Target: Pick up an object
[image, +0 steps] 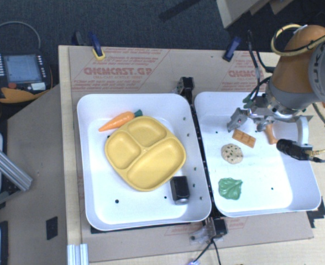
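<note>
The left bin [90, 148] carries three things. A toy carrot [116, 121] lies near its far edge, pointed end toward the bin's left edge and green top toward the middle, touching or just off the rim of a yellow three-compartment plate [145, 153]. The plate fills the middle of this bin, sits turned at an angle, and has nothing in its compartments. A small black block [179, 189] rests by the plate's near rim, close to the bin's near right corner.

In the right bin [284, 192], a green lettuce-like leaf [230, 188] lies toward the near edge on the left side. A round speckled cookie [232, 153] sits just beyond it, near the bin's middle. A tan rectangular cracker [244, 138] lies tilted just past the cookie, apart from it.

The gripper [248, 125] hangs over the far half of this bin with its two fingers spread apart and nothing between them. The cracker lies just on the near side of the fingertips. A small orange piece [271, 133] lies beside the gripper's right finger, toward the bin's right edge; its shape is too small to make out.
</note>
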